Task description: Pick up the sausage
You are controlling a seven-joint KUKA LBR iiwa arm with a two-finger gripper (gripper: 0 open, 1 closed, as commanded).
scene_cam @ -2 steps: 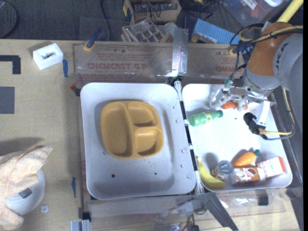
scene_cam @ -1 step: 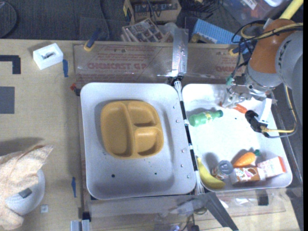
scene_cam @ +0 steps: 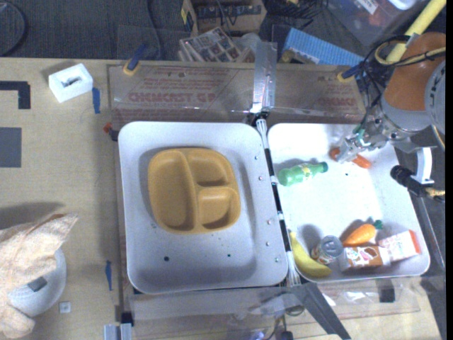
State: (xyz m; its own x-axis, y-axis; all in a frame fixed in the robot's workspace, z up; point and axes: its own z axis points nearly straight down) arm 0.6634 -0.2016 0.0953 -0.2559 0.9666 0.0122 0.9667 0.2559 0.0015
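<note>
Flanking one wooden bench, two white bins sit below cluttered dark flooring.

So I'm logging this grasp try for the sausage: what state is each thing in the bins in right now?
Sausage: lying in the right bin's far corner, beside the gripper, not lifted.
Green bottle: on its side.
Yellow tray: upright in the left bin, compartments bare.
Banana: lying against the right bin's near-left wall.
Carrot: lying flat.
Juice carton: on its side.

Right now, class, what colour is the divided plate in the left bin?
Mustard yellow. The divided plate shows best in the camera view, lying in the left bin.
</note>
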